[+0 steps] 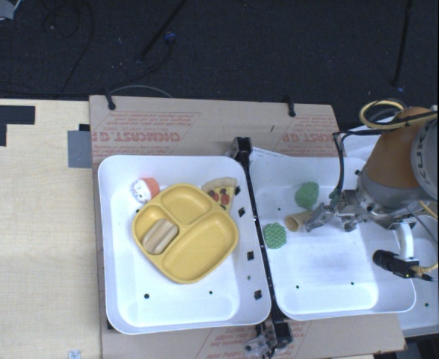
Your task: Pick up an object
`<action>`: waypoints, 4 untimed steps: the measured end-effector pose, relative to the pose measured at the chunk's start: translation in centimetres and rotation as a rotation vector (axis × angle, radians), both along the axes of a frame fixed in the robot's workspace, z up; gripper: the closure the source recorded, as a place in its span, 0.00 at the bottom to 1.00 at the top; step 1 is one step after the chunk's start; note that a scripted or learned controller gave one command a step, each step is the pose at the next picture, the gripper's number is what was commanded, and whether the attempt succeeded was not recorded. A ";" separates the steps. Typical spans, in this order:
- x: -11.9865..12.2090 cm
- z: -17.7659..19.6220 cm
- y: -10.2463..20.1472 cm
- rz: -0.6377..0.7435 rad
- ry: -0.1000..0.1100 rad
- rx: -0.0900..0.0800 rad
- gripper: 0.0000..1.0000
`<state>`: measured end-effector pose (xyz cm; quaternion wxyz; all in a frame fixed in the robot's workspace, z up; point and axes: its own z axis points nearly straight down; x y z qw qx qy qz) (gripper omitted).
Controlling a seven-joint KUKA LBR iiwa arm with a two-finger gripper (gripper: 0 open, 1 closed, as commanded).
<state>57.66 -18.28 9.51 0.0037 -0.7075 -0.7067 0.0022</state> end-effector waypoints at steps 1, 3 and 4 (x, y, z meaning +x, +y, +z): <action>0.1 1.3 -0.1 -0.001 -0.004 -0.001 1.00; -0.2 10.4 -1.0 -0.001 -0.011 -0.004 1.00; -0.1 15.7 -1.1 0.003 -0.011 -0.003 1.00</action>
